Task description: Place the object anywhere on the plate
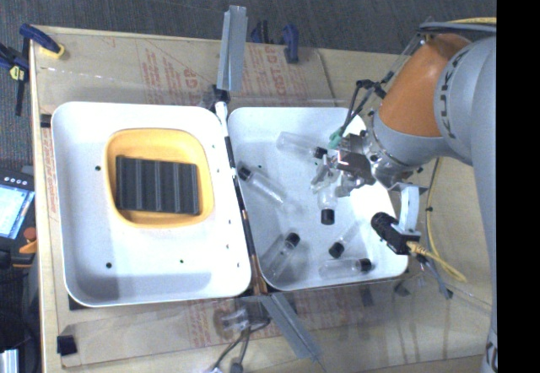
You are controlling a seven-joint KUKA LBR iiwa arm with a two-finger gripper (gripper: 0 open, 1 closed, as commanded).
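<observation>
Near edge of right bin (pixel 253 194): three clear vials with black caps lie along the bottom, one at the lower left (pixel 283 246), one in the middle (pixel 340 250), one toward the lower right (pixel 361 264). None is on the plate.
Middle of right bin: a small dark-capped vial (pixel 327 213) stands or lies just below the gripper; another clear vial (pixel 256 181) rests nearer the wall between the bins.
Gripper (pixel 336 175): it hangs low over the upper middle of the right bin, in among the vials. I cannot tell how the tool is set, and no vial can be made out in its hold.
Far side of right bin: one more clear vial (pixel 297 143) lies near the upper wall, just left of the gripper.
Plate (pixel 159 140): the yellow plate sits in the left bin (pixel 76 219), well apart from the gripper, bearing a dark ribbed insert (pixel 159 186).
Progress: by my judgement the task is at its start. The pick is unconfirmed; the lift, the carry across the wall and the release onto the plate are all left.
</observation>
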